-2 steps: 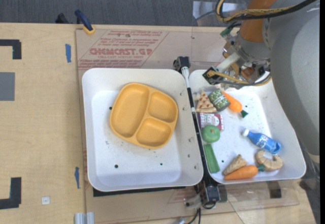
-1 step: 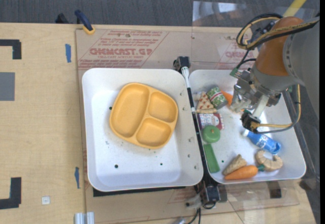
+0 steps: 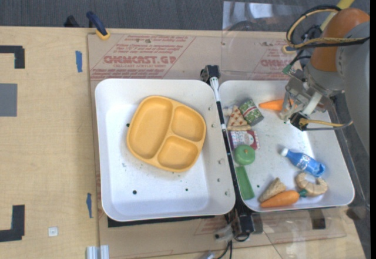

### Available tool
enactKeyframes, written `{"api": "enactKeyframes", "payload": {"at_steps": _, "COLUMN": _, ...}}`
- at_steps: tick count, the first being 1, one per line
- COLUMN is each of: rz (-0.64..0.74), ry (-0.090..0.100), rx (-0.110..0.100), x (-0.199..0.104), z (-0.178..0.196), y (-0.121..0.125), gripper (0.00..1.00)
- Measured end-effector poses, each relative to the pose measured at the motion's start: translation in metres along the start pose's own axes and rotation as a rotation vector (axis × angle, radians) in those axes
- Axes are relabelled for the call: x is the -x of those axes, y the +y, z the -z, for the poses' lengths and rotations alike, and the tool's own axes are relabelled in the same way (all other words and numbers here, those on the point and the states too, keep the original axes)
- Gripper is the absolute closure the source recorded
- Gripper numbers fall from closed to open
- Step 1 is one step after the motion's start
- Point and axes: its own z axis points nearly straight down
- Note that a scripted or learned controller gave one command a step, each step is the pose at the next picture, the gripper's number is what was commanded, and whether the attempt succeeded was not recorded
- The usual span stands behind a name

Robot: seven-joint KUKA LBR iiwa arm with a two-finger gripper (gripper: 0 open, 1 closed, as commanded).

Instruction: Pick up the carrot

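Pincer: low over right bin, far edge; grip state cannot be told.
Carrot: lying in right bin, just left of pincer.
Left bin: carrying yellow divided plate.

arm: reaching in from right | gripper: lowered, angled left

We see two bins side by side: left bin holds a three-compartment plate near its centre. Right bin holds the clutter: one carrot at the front edge, touching a wedge-shaped piece behind-left of it and a pretzel-like piece to its right. Bottle sits just behind those. Gripper is over the far right area, beside a second carrot.
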Motion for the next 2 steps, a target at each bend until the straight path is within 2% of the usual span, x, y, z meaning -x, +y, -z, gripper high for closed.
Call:
{"api": "enactKeyframes", "payload": {"at_steps": 1, "rz": -0.005, "ry": -0.009, "rx": 0.0, "x": 0.006, "z": 0.001, "y": 0.002, "gripper": 0.0}}
{"api": "enactKeyframes", "payload": {"at_steps": 2, "rz": -0.427, "ry": -0.012, "rx": 0.011, "x": -0.009, "z": 0.0, "y": -0.004, "gripper": 0.0}}
